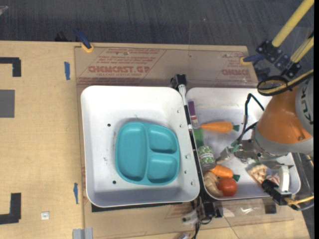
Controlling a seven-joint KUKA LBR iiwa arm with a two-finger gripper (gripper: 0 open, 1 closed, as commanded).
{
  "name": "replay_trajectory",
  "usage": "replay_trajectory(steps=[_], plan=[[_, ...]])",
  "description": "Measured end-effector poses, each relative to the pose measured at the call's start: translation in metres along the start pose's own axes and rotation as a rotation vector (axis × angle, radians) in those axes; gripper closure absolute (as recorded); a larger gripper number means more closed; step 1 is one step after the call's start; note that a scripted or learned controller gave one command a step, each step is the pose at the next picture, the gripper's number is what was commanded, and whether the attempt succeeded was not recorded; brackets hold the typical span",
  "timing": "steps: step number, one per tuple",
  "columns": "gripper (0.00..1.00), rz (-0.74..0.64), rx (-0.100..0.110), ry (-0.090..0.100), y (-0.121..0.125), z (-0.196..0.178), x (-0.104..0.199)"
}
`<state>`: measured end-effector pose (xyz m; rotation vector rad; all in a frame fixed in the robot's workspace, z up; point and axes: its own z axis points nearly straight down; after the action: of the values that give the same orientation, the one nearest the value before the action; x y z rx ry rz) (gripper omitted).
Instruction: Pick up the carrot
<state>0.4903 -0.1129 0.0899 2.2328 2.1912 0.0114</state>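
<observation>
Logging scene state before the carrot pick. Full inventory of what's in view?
white bins: 2, side by side on the bench
divided tray: 1, teal, three compartments, middle of the left bin
carrots: 2, orange with green tops; one in the upper middle of the right bin, a shorter one near its front edge
tomato: 1, red, front of right bin, beside the shorter carrot
green can: 1, along the right bin's left wall
other small items: right bin, too cluttered to identify
clamps: 2, blue and yellow, on the back edge of the board
arm: 1, grey with orange band, over the right bin
gripper: 1, low in the right bin between the two carrots
</observation>
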Motion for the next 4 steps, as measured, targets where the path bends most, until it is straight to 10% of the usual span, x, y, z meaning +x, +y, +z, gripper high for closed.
replay_trajectory(steps=[2, 3, 4], plan=[[0.00, 0.019, 0.036, 0.003, 0.172, 0.005, 0.013], [1.00, 0.020, 0.056, -0.005, 0.167, -0.001, 0.009], [0.00, 0.019, 0.051, -0.003, 0.169, -0.002, 0.011]])
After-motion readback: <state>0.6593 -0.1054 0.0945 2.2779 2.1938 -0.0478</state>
